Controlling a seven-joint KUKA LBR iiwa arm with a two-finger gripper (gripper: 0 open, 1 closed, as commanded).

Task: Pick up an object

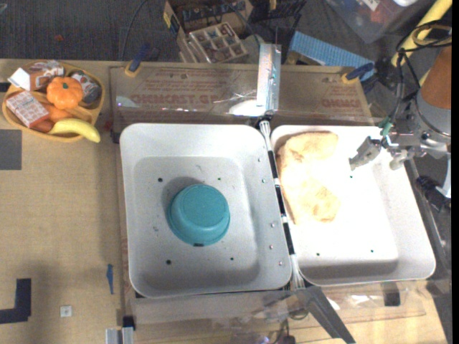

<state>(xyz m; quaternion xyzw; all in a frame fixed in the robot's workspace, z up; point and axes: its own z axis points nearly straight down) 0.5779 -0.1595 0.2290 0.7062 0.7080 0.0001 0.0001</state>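
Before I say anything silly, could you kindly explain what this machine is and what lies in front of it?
You are looking down at a slant from one fixed camera above a bench. Two shallow white bins sit side by side. The left bin holds a teal bowl, turned upside down. The right bin shows brownish patches along its left part. The grey robot arm reaches in from the right, and its gripper hangs over the right bin's upper right part with nothing in it. On the bench's far left sits a basket of toy food.

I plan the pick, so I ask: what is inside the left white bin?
One teal bowl, apparently upside down, sits on the left bin's floor. Whatever is beneath it is covered.
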